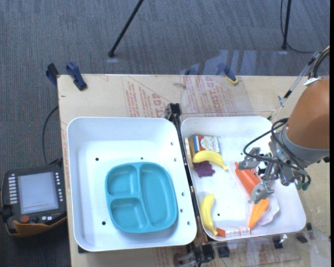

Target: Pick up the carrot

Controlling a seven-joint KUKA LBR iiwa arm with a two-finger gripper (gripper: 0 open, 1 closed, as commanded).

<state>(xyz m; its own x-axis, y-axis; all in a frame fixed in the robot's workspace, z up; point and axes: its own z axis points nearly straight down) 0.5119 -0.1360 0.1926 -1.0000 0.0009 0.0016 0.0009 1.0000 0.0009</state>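
Orange against white, the carrot (pixel 258 212) lies in the right bin (pixel 234 124), near that bin's near right corner, its thick end up toward the gripper (pixel 260 183) and its tip pointing to the near edge. It rests partly on a crumpled white cloth (pixel 271 213). The gripper hangs just above the carrot's thick end, close to touching it; whether the jaws are spread or pressed together cannot be told at this size, and nothing shows the carrot between them. Just left of the gripper sits an orange-red bottle (pixel 246 179), tilted, its far end beside the gripper's metal parts.

Further left in the same bin are 2 bananas: 1 banana (pixel 210 159) toward the far side, with a purple piece (pixel 205 170) touching its near side, and a second banana (pixel 208 212) near the near edge. A small box (pixel 205 144) lies at the far left, and a red and white pack (pixel 234 232) lies along the near wall.

The left bin (pixel 83 149) holds a teal tray (pixel 140 196) with 3 compartments. The arm (pixel 312 121) reaches in from the right.
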